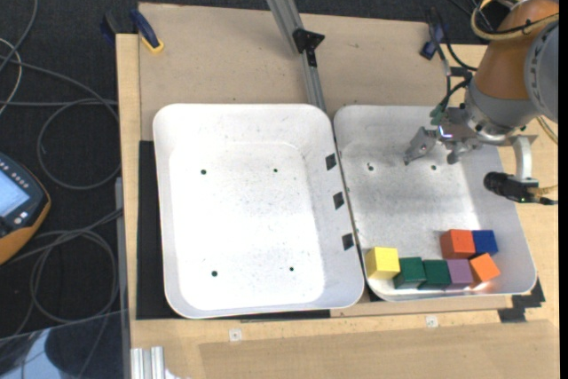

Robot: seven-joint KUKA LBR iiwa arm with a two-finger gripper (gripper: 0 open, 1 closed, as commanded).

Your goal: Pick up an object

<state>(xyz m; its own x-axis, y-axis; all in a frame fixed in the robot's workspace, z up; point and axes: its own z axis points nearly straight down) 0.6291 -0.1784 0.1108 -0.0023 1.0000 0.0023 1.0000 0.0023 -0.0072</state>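
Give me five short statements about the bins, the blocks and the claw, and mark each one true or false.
1. The blocks lie in the right bin. True.
2. The claw holds the yellow block. False: it hangs open above the bin's far part, nothing between its fingers.
3. The blue block sits beside the red-orange block. True.
4. The blocks are spread over the whole right bin. False: they cluster at its near edge.
5. A green block lies in the left bin. False: it lies in the right bin, next to the yellow block.
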